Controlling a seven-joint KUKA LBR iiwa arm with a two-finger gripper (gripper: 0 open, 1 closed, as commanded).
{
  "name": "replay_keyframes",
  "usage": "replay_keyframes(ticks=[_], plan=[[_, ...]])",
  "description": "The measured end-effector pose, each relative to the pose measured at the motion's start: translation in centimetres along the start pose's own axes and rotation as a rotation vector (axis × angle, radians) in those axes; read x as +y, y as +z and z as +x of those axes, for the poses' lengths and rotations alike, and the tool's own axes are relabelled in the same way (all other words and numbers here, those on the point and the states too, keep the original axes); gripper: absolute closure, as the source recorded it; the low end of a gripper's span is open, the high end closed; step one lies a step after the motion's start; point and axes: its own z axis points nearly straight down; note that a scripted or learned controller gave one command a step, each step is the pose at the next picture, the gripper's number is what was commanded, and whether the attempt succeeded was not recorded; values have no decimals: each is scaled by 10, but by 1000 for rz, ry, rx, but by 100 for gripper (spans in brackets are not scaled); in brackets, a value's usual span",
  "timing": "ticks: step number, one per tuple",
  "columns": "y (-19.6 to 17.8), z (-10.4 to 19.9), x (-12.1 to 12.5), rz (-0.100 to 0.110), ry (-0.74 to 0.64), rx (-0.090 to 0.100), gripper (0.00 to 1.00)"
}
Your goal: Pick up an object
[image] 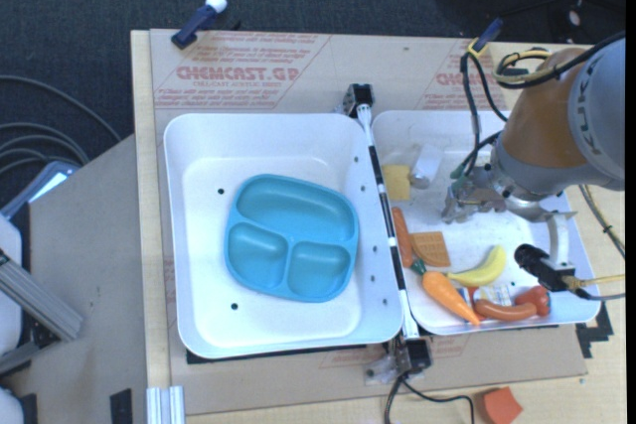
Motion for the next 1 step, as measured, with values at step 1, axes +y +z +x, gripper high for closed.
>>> replay_keyframes(ticks=[1], plan=[[0, 0, 0, 0, 0, 0, 0]])
